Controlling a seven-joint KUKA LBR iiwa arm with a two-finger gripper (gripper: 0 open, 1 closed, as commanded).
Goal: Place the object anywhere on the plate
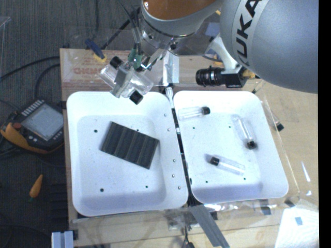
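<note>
The plate (129, 144) is a dark ribbed rectangle lying flat in the left bin (88, 190). My gripper (125, 84) hangs above that bin's far edge, up and slightly left of the plate. It looks shut on a clear tube (129, 89) whose black cap points down and to the right. Three more clear tubes with black caps lie in the right bin (269, 180): one tube (194, 111) at the far left, one tube (244, 131) at the right, one tube (226, 163) near the middle.
A raised divider (178, 143) separates the two bins. A handheld pendant (39, 125) lies on the floor left of the bench, and an orange tool (35, 186) below it. The arm's bulk overhangs the far right.
</note>
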